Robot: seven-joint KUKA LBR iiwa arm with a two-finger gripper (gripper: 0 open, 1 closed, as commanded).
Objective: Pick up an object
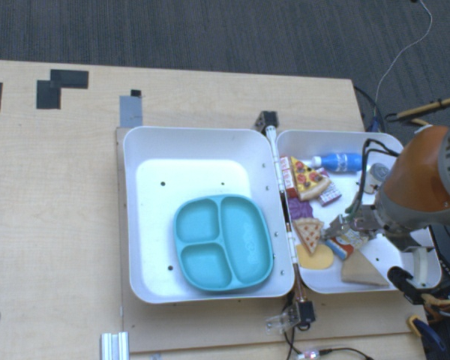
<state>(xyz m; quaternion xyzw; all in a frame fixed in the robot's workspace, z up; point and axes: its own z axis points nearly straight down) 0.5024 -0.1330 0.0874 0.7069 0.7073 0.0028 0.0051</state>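
In the right bin [390, 142], at the frame's right, the gripper [343, 229] hangs low over a heap of toy food. A pizza slice [310, 235] lies just left of it, its tip pointing down-frame, with a yellow disc [316, 258] below. Whether the fingers are wide, narrow or holding anything I cannot tell; the wrist and clutter blur them. The blue divided plate [223, 241] fills the left bin [187, 145].
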